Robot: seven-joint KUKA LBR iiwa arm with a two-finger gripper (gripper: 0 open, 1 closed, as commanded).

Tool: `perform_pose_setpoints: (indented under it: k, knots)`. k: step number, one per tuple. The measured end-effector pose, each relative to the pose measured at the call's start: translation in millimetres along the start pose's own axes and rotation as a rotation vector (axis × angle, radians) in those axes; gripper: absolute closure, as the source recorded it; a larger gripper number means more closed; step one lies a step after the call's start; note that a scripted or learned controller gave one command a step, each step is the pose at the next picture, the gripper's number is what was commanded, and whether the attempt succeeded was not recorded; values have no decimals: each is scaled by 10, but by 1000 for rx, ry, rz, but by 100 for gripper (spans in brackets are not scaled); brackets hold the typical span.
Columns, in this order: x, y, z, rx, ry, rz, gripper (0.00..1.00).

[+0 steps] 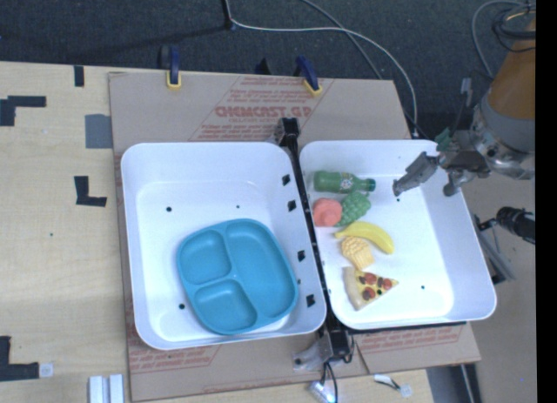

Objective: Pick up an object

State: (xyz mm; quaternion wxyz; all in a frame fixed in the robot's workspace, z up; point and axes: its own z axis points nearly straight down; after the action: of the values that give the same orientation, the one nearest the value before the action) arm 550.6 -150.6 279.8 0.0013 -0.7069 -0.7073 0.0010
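A light wooden bench, marked with dark tape, carries a cardboard sheet (261, 110) printed in red with "CHEMCAST G.P."; smaller lines under it are too faint to read. Blue and yellow clamps (174, 70) pin the sheet's far edge. Beyond lies dark carpet crossed by a thin cable.

Two white bins sit touching on the cardboard. The left bin (148, 175) holds a blue divided plate (235, 275). The right bin (444, 262) holds toy food bunched along its left side: a green bottle (342, 183) lying flat, its label unreadable; a pink piece (327, 211); a green bumpy piece (355, 207); a banana (370, 235); a small yellow piece (359, 255); and a pizza slice (370, 286).

The gripper (429, 177) hangs over the right bin's far right corner, fingers spread apart with nothing between them, well apart from the food.
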Motion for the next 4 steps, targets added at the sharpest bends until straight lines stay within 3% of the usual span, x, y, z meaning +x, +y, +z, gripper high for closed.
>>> perform_pose_setpoints:
  k: [1, 2, 3, 4]
  knots:
    - [-211, 670, 532, 5, 1, 0, 0]
    - [-226, 1148, 1800, -6, -2, 1, 0]
    - [-100, 1027, 1867, 1, -1, 1, 0]
    - [354, 579, 1957, -2, -1, -2, 0]
